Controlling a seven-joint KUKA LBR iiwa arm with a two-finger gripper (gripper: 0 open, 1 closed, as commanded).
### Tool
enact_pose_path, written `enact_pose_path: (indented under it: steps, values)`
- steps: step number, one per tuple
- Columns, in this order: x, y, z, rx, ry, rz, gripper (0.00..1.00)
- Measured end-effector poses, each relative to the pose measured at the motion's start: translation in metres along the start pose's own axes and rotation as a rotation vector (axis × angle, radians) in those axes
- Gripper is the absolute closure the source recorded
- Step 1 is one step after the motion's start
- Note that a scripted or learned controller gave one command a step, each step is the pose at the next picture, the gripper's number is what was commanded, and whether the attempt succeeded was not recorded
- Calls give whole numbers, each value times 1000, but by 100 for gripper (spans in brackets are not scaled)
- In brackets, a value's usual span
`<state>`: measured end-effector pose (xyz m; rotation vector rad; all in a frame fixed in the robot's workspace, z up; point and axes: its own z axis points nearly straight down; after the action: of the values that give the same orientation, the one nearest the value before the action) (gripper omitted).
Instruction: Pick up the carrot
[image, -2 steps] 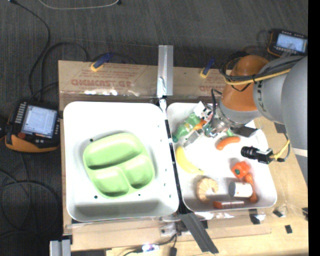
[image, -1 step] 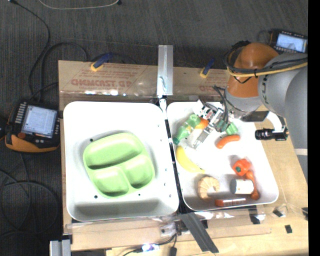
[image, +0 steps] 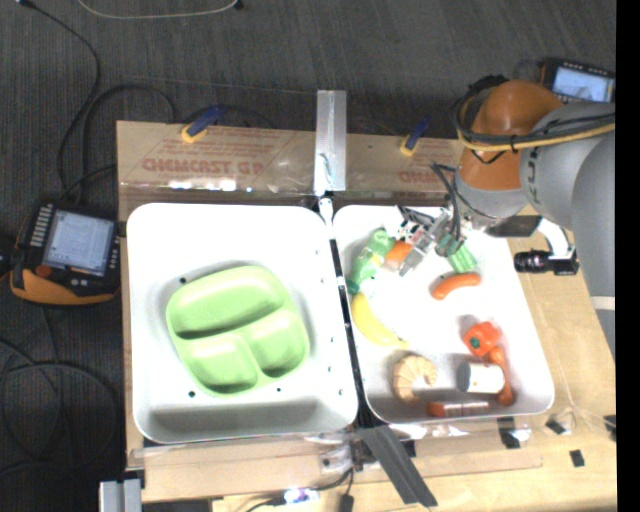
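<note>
Camera view: you look down at a slant on a desk (image: 90, 420) carrying two white bins side by side. The left bin (image: 150, 300) holds one green divided tray (image: 238, 328). The right bin (image: 535, 350) holds the loose toy food, so every pick happens there.

The carrot (image: 456, 283), orange with a green top, lies in the upper part of the right bin, clear of its walls, which leaves room to approach from above. The gripper (image: 430, 238) hangs just above and to the left of it, over a small orange piece (image: 399, 254). You cannot tell from this angle how its fingers stand, and nothing is visibly held.

Count in the right bin: one carrot, one banana (image: 372, 322), one green vegetable (image: 366, 258), one orange pepper (image: 484, 338), one pastry (image: 412, 374), one white cup (image: 482, 379).
</note>
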<state>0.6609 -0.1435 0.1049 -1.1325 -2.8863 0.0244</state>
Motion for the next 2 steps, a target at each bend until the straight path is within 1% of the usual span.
enact_pose_path:
  steps: [1, 2]
  values:
    - [79, 19, -77, -33, -30, 67, 100]
    - [66, 37, -78, -28, -36, -87, 100]
